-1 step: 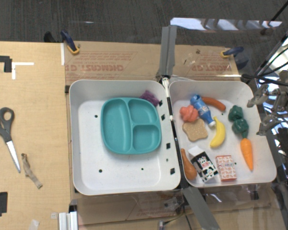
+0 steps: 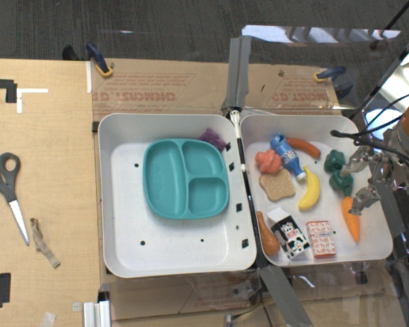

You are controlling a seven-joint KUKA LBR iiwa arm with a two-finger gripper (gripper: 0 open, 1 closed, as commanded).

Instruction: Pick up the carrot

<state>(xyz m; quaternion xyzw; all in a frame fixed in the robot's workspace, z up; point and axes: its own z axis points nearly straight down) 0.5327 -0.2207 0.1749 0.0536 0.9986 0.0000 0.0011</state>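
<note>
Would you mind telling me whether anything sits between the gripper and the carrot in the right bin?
Nothing visible stands in the way. The gripper is right at the top end of the carrot, near the right bin's right wall. The closest neighbours, the green toy and the banana, lie off to the side.

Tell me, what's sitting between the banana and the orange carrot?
Nothing. In the camera view, the stretch between the banana and the carrot is bare white bin floor. The gripper hovers just above the carrot's top end.
</note>
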